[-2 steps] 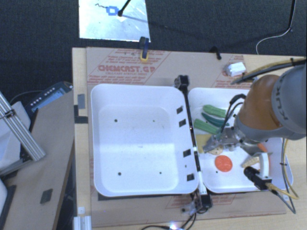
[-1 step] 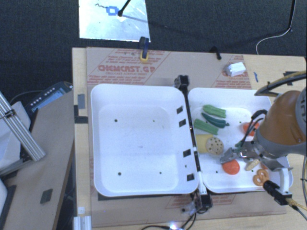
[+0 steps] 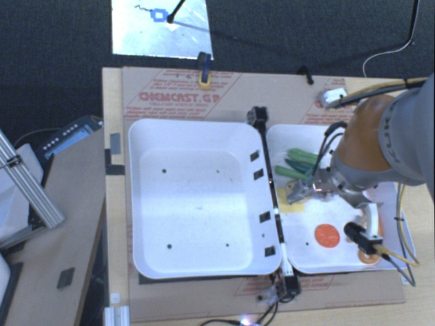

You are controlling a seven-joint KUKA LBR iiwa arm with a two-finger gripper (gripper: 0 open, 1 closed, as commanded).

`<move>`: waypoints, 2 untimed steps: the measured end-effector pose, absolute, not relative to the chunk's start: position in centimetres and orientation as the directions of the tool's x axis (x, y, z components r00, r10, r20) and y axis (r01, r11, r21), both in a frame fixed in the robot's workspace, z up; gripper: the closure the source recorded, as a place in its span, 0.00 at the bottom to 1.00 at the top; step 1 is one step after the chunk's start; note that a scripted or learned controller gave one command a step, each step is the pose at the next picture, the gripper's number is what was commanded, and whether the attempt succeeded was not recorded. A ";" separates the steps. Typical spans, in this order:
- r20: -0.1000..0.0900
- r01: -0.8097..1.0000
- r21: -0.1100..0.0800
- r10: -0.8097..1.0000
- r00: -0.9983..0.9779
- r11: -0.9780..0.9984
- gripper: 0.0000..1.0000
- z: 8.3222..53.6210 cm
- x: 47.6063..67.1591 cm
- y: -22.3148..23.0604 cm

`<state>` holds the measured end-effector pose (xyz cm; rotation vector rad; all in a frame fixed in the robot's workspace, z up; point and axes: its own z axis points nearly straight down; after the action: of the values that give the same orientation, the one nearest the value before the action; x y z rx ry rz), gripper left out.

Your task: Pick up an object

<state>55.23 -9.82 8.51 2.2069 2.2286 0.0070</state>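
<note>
From my console, the pincer (image 3: 297, 194) sits low in the right bin (image 3: 307, 251), close to that bin's left wall. The metal there is a small grey blur, so I cannot tell whether it is open or closed, and I see nothing that I could honestly call gripped. It points at the spot where two things crowd together: the green pieces (image 3: 300, 161) lie just behind it, toward the bin's far side, and a flat yellow scrap (image 3: 292, 208) lies just below it, touching or nearly so. I judge the program aimed here because this cluster offers the most to catch, though the nearby wall leaves little room on that side.

Further out, an orange disc (image 3: 327, 236) lies alone on the bin floor, apart from the pincer and nearer the front rim. It is flat, so I expect it would be hard to pinch from above.

The arm (image 3: 384, 145) reaches in from the right, and its orange band hangs over the bin's far right part. The left bin (image 3: 197, 202) stands beside it, wall to wall, well away from the work
</note>
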 end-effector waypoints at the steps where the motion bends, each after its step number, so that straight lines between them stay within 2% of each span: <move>1: -0.003 1.000 0.001 1.000 0.007 -0.007 0.00 11.7 48.5 -21.3; 2: 0.001 1.000 0.004 1.000 -0.011 0.011 0.00 8.3 54.3 -14.9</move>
<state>54.34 -14.91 8.31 2.2077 2.2321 0.0054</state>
